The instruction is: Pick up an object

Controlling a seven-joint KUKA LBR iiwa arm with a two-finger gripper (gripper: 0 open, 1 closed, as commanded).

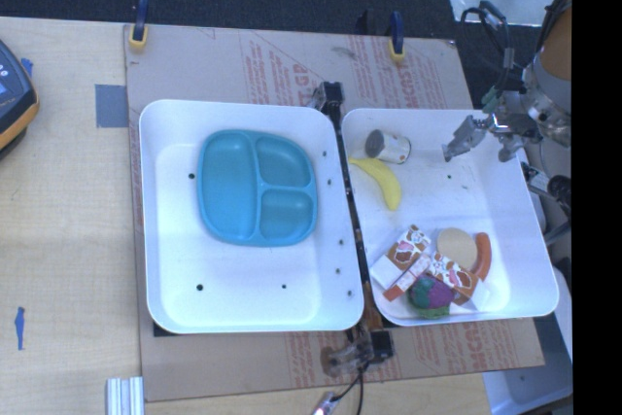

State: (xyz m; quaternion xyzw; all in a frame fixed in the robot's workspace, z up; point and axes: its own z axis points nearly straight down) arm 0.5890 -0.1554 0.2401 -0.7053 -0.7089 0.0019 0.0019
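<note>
Yellow banana lies in the right bin beside a small can; our gripper, grip state unreadable, hovers apart and could clip the can approaching.

Two white bins sit side by side on the counter. The left bin holds a blue divided plate, lying flat. The right bin holds a small can on its side near the back left, a banana just in front of it, and a cluster at the front: a toy hot dog, a printed carton, a purple-green item. The gripper hangs over the bin's back right, apart from all items.
</note>
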